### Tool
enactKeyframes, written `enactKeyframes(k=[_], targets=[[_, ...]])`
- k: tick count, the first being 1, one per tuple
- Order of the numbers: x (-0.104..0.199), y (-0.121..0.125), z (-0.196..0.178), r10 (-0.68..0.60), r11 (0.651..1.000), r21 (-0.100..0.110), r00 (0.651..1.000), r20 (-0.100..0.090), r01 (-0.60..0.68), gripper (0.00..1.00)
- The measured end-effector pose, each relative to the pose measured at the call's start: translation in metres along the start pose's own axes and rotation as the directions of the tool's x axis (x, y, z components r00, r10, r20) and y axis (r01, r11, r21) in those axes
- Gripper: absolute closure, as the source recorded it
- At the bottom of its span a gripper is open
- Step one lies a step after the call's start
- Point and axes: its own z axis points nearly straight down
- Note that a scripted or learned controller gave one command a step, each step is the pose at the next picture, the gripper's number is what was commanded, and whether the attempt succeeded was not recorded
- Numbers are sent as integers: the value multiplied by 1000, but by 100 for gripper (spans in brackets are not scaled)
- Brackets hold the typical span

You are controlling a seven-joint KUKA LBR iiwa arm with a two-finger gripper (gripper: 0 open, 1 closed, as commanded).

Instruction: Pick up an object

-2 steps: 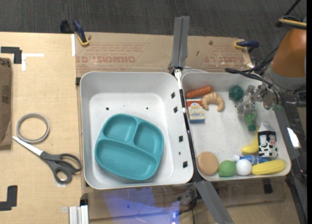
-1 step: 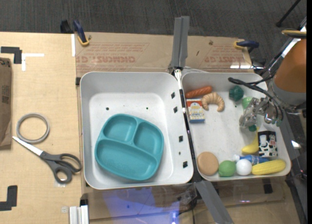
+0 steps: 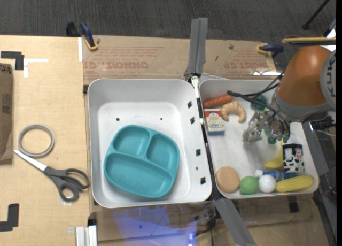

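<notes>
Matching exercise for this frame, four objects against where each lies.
Things:
1. teal divided plate
2. croissant
3. scissors
4. corn cob

Places:
A. on the bench, left of both bins
B. right bin, far end beside the carrot
C. left bin
D. right bin, near right corner

Pairs: 1-C, 2-B, 3-A, 4-D

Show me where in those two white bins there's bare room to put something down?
Left bin: the strip behind the teal tray. Right bin: the middle floor between small box, gripper and tan egg. Crowded along its front edge and the far corner by the croissant.
</notes>
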Motion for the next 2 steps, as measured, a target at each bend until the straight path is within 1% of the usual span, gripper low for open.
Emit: enactKeyframes(k=[1,2], targets=[[-56,57,0,175,984,1,984,3,-175,0],[-58,58,-11,171,985,1,985,8,-171,100]])
